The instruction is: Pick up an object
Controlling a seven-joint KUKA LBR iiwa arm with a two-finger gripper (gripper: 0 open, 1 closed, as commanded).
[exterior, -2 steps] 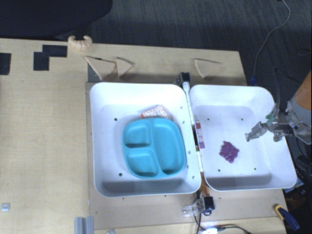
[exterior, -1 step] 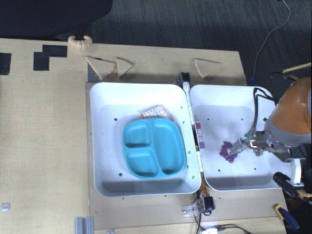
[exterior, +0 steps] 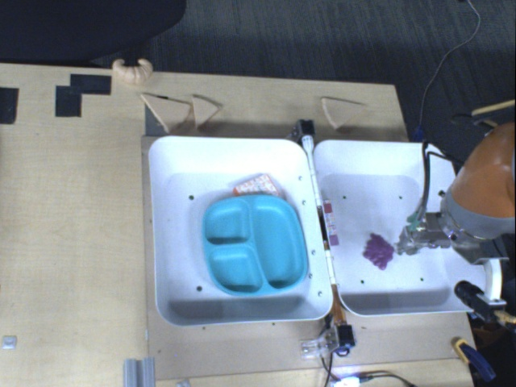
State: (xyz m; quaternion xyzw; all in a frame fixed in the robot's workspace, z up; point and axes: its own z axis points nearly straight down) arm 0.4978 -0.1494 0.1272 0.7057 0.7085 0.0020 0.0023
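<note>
A small purple object [exterior: 377,251] lies on the floor of the right bin [exterior: 363,188], toward its front. My gripper [exterior: 409,240] hangs low over that bin, just right of the purple object and very close to it; whether they touch is unclear. The arm with its orange band [exterior: 485,180] reaches in from the right. In the left bin [exterior: 173,216] a blue divided plate [exterior: 254,243] lies flat. A small red-and-white patterned item [exterior: 257,185] peeks out behind the plate's far edge.
A ridge with a dark strip [exterior: 320,212] separates the two bins. Cables and a connector [exterior: 334,341] sit at the bench's front edge. Tan cardboard tabs [exterior: 181,107] stand behind the bins.
</note>
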